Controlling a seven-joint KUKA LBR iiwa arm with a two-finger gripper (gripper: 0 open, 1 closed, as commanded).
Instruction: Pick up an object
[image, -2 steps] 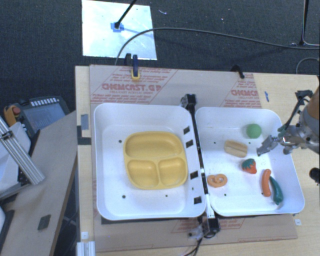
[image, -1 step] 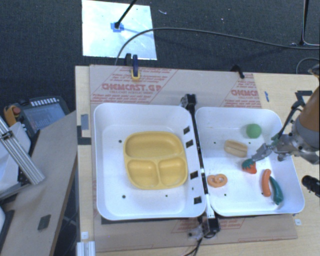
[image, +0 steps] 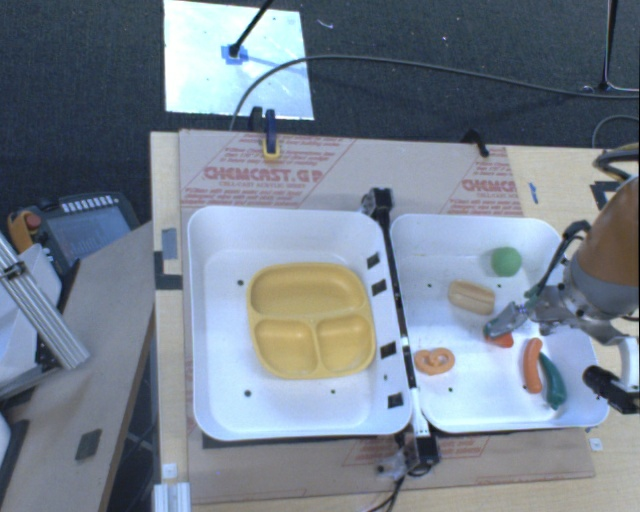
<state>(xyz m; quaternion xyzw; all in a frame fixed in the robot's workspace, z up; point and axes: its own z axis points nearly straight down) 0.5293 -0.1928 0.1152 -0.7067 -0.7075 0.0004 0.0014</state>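
While its pincer (image: 503, 325), whose opening cannot be told, hovers over a small red piece (image: 502, 340) in the right bin (image: 470, 415), the arm should descend squarely, straddling it.

Crowded right bin, roomy left bin.
I see the right bin (image: 470, 400) open along its near-left floor; green ball (image: 506, 261), bread roll (image: 471, 296), pretzel (image: 434, 361) and carrot (image: 534, 365) hem my hand (image: 503, 324). The yellow tray (image: 305, 318) fills the left bin's (image: 215, 330) middle.
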